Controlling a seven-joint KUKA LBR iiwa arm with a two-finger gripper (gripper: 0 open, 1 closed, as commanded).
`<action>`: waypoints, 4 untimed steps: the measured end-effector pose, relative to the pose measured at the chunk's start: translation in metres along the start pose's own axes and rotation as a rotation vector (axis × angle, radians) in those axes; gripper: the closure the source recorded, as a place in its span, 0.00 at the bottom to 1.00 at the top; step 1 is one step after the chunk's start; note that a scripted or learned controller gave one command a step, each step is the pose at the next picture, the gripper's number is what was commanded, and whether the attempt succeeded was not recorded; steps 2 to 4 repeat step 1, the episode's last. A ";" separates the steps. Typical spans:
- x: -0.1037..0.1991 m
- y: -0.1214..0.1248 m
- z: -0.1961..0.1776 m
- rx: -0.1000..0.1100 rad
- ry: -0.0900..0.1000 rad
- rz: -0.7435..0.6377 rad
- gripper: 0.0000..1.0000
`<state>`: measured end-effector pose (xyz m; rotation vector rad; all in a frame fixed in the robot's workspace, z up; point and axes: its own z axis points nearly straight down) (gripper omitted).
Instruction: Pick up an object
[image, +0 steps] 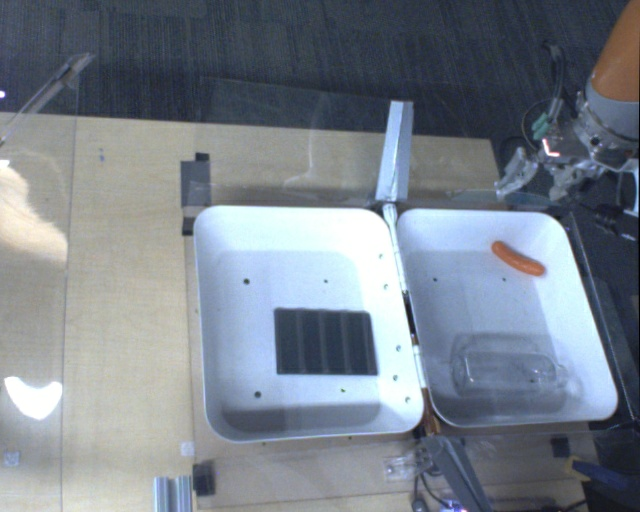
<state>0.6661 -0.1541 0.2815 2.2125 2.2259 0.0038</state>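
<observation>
So the gripper (545, 165) is parked up past the far right corner of the right bin (585, 300), outside the rim and above the bench, nothing in it. Honestly can't tell how it's set from this angle, it's just a tangle of pale metal bits and cables under the orange band.

Two candidates to grab, both in the right bin. There's a little orange sausage (518, 258) lying toward the far side, slightly slanted, well apart from everything else. Then there's a clear plastic container (503, 367) on its side near the near edge, pretty hard to make out against the white.

My guess is the sausage is the easier pick. Looks light, probably a toy, maybe a bit rubbery and smooth so it could roll or squirt out if pinched off-center. I'd close across its short width right at the middle. The clear container looks light too but wide, slick, and likely to flex or slide away.

Left bin (215, 300) just has a dark ribbed pad (325, 341) lying flat in the middle, too flat to pinch easily.
</observation>
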 end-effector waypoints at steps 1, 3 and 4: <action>0.013 0.004 0.018 0.000 0.000 0.133 0.00; 0.013 0.004 0.018 0.000 0.000 0.133 0.00; 0.013 0.004 0.018 0.000 0.000 0.133 0.00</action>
